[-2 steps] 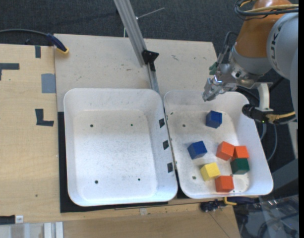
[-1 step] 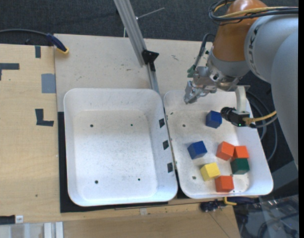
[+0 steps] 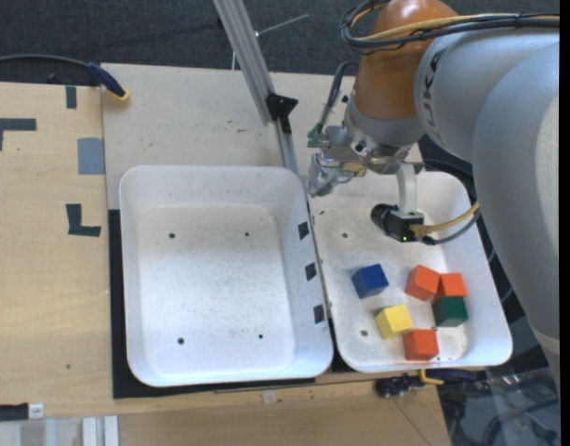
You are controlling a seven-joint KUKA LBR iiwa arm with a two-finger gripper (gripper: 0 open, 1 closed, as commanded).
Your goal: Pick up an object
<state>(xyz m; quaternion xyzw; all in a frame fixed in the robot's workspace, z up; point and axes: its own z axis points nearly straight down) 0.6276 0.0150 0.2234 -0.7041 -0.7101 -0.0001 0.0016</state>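
Pale wooden desk (image 3: pixel 43 277), grey tape marks at its left side, dark floor beyond. Two shallow white bins side by side: left bin (image 3: pixel 136 193), right bin (image 3: pixel 484 347). Blocks cluster in the right bin's near half: blue block (image 3: pixel 369 280), yellow block (image 3: pixel 393 321), green block (image 3: pixel 450 311), and three orange ones, upper orange block (image 3: pixel 421 282), small orange block (image 3: pixel 453 285) touching it and the green one, lower orange block (image 3: pixel 420 344) near the front rim. Arm (image 3: pixel 489 82) enters from the right. Gripper (image 3: pixel 324 177) hangs over the far end of the wall between the bins, well apart from the blocks. Nothing visible in it; too small and cluttered to tell whether it is spread or closed.
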